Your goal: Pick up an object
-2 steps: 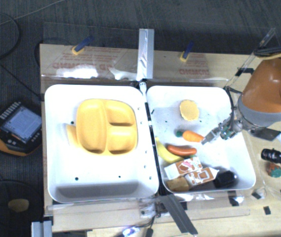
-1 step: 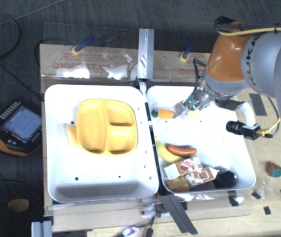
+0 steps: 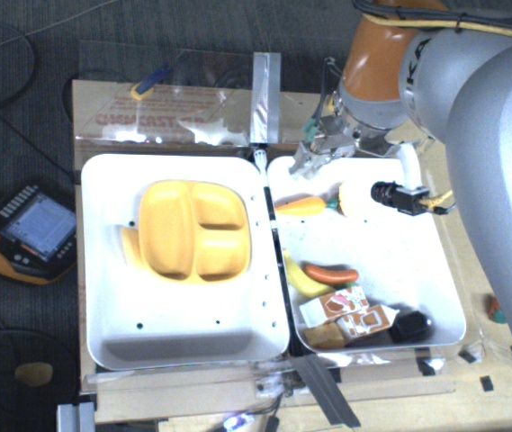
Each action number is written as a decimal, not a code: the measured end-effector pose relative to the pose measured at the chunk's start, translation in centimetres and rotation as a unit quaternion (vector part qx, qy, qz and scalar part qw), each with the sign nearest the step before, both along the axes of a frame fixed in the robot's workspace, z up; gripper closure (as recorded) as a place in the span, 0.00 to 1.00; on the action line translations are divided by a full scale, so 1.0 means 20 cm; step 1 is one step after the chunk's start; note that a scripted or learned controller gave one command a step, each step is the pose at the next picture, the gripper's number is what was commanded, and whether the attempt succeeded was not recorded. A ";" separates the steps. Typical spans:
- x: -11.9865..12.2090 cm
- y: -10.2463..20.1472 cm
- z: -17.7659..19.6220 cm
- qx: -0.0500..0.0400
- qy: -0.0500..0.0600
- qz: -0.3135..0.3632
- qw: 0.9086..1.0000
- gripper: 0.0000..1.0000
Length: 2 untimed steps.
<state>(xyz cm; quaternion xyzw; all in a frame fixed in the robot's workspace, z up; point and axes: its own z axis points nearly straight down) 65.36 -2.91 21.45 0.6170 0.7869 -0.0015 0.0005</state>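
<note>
My gripper [image 3: 312, 157] hangs over the far left corner of the right bin [image 3: 449, 286], below the orange wrist band. An orange carrot with a green end [image 3: 300, 206] lies just in front of it, apart from it. Nearer the front lie a red sausage [image 3: 330, 274] resting on a yellow banana [image 3: 293, 277]. Close to the front wall are a brown and white carton [image 3: 345, 313] and a black object [image 3: 410, 324]. Nothing shows between the gripper's tips.
A yellow divided tray [image 3: 193, 229] lies in the left bin [image 3: 112, 322]. A white and black fitting [image 3: 386, 195] on the arm juts over the right bin beside the carrot. Clear plastic wrap [image 3: 184, 106] lies behind the bins. A handheld pendant [image 3: 31, 228] rests on the floor at left.
</note>
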 end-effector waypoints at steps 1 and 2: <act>-0.52 -0.06 -0.16 0.001 0.001 0.013 1.000 1.00; -0.09 0.15 -0.16 0.000 0.001 -0.112 0.994 1.00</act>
